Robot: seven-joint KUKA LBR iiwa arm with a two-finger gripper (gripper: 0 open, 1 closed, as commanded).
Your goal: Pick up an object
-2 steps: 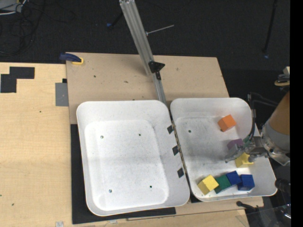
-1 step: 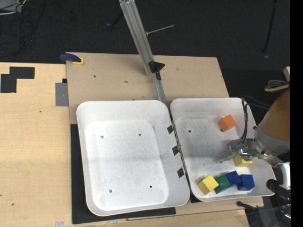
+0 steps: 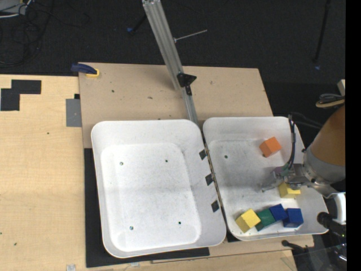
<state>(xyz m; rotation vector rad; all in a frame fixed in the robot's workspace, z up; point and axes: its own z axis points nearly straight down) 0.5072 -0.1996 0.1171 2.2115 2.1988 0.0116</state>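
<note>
You are looking down on two shallow white plastic bins sitting side by side on a tan wooden bench. The left bin [image 3: 113, 151] has a bare speckled floor; the right bin [image 3: 237, 134] carries all the blocks. An orange cube [image 3: 270, 146] sits alone toward the far right part of that bin, well apart from the others. Along the near rim lies a tight cluster: a yellow block [image 3: 247, 219], a green block [image 3: 265, 219] touching it, and two blue blocks [image 3: 286, 214] just beside that. A small pale-yellow block [image 3: 290, 191] lies between the orange cube and the cluster, directly under the metal two-finger gripper [image 3: 287, 179].

The gripper reaches in from the right and hangs just over that pale-yellow block; at this size you cannot tell how far its fingers are spread, nor whether they have hold of the block. A dark cable runs up from the gripper along the bin's right wall. The grey arm [image 3: 330, 151] with its orange band is cut off at the right edge.

A slanted aluminium rail [image 3: 166, 44] rises from between the bins toward the far side, and a small blue-and-yellow object [image 3: 86, 69], too small to identify, lies at the bench's far left corner.
</note>
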